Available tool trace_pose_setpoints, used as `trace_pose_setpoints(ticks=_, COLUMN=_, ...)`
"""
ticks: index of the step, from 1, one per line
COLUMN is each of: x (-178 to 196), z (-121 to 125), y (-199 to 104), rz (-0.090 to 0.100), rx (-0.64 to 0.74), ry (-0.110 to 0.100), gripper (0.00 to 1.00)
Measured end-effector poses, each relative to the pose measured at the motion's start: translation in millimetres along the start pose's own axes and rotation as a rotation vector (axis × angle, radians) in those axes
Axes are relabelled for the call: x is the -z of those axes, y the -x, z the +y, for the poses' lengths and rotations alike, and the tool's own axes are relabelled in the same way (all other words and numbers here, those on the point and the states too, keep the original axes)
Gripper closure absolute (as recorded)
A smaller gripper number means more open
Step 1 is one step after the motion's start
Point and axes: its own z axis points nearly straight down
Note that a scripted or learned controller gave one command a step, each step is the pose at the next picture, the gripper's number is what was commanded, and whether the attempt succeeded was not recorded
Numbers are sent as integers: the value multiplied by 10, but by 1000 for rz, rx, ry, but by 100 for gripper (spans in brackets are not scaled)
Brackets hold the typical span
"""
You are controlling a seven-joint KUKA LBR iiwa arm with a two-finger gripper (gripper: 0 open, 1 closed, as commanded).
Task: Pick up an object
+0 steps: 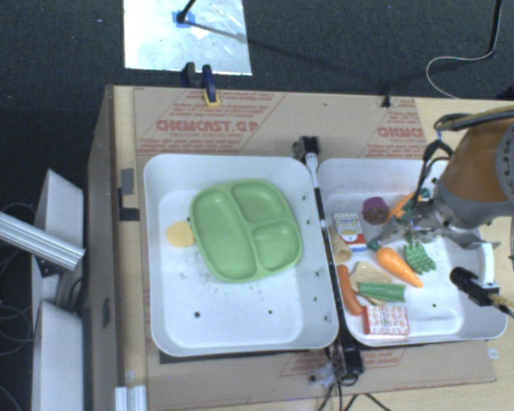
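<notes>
- The arm (488, 165) enters from the right and hangs over the right bin (437, 319); the gripper (417, 217) sits low at the bin's upper middle.
- State of the jaws: cannot be told; the wrist and clutter hide the tips.
- The nearest candidate is the carrot (395, 264), lying just below and slightly left of the gripper. Its long axis runs diagonally, the tip toward upper left and the thick end toward lower right.
- A green leafy piece (421, 256) lies against the carrot's right side, just beneath the gripper.
- A purple round piece (375, 209) lies to the gripper's left, near but apart.
- The carrot looks smooth, tapered, hard plastic; a grasp across its short axis would likely suit it.
- The left bin (167, 255) holds a green divided tray (244, 229), glossy and rounded, and a small yellow disc (181, 235) beside it.
</notes>
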Motion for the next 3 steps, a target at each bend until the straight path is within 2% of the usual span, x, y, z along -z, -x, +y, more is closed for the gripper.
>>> trace_pose_setpoints(ticks=1, x=126, z=20, y=28, rz=-5, rx=-1, ry=7, gripper=100)
trace_pose_setpoints(ticks=2, x=122, z=17, y=26, rz=-5, rx=-1, ry=6, gripper=0)
trace_pose_setpoints(ticks=3, x=19, z=379, y=-560, rz=-3, rx=2, ry=8, gripper=0)
